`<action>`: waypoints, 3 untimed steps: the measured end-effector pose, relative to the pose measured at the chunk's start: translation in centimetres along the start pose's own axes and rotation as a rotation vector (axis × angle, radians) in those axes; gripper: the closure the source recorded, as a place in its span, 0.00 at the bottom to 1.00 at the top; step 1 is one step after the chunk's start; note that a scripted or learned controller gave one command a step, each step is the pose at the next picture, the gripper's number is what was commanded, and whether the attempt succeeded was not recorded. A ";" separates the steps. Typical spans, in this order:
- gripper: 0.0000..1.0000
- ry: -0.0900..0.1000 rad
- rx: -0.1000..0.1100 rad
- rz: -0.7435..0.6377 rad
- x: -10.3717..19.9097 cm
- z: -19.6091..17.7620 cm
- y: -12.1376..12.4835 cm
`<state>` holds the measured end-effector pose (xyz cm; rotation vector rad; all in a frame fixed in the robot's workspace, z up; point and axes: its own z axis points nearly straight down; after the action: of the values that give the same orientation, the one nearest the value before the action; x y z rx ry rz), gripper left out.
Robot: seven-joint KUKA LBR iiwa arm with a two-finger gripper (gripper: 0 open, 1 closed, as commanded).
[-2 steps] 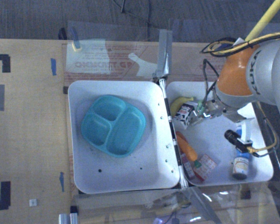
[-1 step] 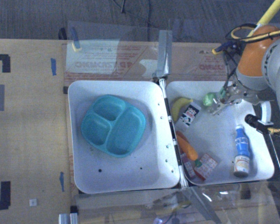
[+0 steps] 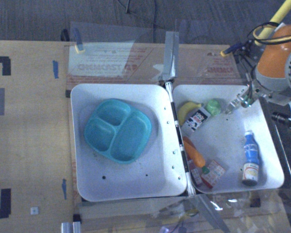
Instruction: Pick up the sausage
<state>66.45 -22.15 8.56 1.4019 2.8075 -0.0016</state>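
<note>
The sausage (image 3: 193, 154) is an orange-brown elongated piece lying at a slant against the left wall of the right bin (image 3: 233, 178), in its lower half. My gripper (image 3: 238, 102) hangs over the upper right part of that bin, well away from the sausage, up and to its right. It sits just right of a green object (image 3: 214, 106). The grey arm with its orange band (image 3: 276, 62) reaches in from the upper right corner.
In the right bin lie a yellow banana (image 3: 185, 110), a small black-and-white box (image 3: 198, 119), a red packet (image 3: 211, 173) beside the sausage, and a blue bottle (image 3: 250, 158) near the right wall. The left bin (image 3: 87, 178) holds a teal divided plate (image 3: 118, 130).
</note>
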 end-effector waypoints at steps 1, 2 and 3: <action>0.00 0.020 0.006 -0.004 0.5 -0.1 0.2; 1.00 0.000 -0.003 -0.006 0.1 -0.9 0.4; 1.00 0.000 -0.004 -0.338 0.2 -0.1 -0.4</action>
<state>66.03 -22.19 8.62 0.9099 3.0016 0.0033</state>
